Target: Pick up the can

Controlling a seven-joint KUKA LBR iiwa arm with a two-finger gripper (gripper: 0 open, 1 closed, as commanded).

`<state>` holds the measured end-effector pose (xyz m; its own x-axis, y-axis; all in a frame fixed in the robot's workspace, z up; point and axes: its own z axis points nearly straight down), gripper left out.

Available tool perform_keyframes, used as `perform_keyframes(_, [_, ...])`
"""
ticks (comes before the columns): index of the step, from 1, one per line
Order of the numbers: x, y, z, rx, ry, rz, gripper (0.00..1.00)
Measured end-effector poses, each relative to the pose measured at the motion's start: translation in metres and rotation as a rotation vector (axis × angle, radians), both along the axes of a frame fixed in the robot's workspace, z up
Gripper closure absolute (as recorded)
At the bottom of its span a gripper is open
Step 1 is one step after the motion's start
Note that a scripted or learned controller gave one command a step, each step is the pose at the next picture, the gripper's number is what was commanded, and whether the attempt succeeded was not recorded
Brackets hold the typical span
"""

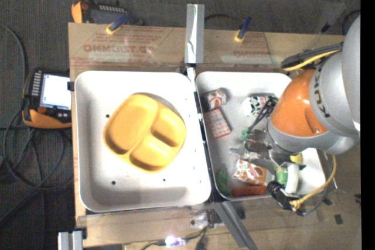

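Observation:
The can [215, 98], small, red and white, lies on its side in the far left corner of the right bin [316, 170]. My gripper [253, 148] hangs low over the middle of that bin, below the arm's orange band [296, 113]. It sits to the right of the can and nearer the front, well apart from it, just above a colourful snack packet [248, 172]. I see nothing of the can in the gripper.
In the right bin there are also a red flat packet [218, 123], a white patterned cup [255, 103], a green item [222, 176], a red item [249, 190] and a green-white bottle [288, 176]. A yellow divided plate [146, 130] lies in the left bin [88, 184].

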<state>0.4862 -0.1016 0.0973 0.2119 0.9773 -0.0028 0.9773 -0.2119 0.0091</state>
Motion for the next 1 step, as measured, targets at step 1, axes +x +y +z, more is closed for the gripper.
perform_keyframes(1, [-0.0023, -0.0387, 0.1586, 0.001, 0.010, -0.302, 1.00])
